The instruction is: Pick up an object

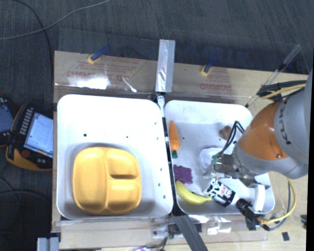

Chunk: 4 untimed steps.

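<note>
My gripper (219, 190) is low in the right bin (199, 115), at its front, close to the right end of a yellow banana (190, 194). A purple piece (183, 173) lies just left of the banana. An orange carrot (173, 137) rests against the bin's left wall. A white crumpled item (209, 156) sits right behind the gripper, partly under the wrist. A small brown thing (227, 132) lies toward the back. The arm covers the right part of the bin. I see nothing clearly held.
The left bin (106, 107) holds a yellow compartment tray (107, 179) at its front. A divider wall (166, 159) separates the two bins. A handheld pendant (29, 137) lies off the bench to the left.
</note>
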Each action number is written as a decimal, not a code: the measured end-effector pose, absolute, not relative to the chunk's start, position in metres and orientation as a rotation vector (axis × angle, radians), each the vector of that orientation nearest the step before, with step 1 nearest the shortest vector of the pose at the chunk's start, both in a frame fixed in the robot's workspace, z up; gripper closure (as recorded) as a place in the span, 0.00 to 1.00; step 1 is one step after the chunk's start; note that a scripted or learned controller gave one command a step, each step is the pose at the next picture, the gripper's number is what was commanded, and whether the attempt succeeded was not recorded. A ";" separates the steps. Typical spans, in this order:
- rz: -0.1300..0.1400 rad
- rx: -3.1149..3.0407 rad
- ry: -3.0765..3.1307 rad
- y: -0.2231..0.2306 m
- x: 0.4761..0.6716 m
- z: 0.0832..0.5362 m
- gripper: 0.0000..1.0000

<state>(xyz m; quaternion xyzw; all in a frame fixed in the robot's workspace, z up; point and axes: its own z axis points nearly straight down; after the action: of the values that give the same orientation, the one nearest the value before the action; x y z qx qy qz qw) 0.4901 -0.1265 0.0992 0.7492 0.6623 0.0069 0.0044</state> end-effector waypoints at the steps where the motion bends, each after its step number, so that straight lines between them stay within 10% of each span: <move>1: 0.022 2.347 2.075 -0.126 0.490 0.099 0.00; 4: 0.004 2.214 2.200 -0.119 0.488 0.091 0.00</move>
<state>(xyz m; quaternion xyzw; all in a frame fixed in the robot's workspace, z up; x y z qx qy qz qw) 0.4879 -0.1186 0.0911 0.7093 0.7048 0.0013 0.0102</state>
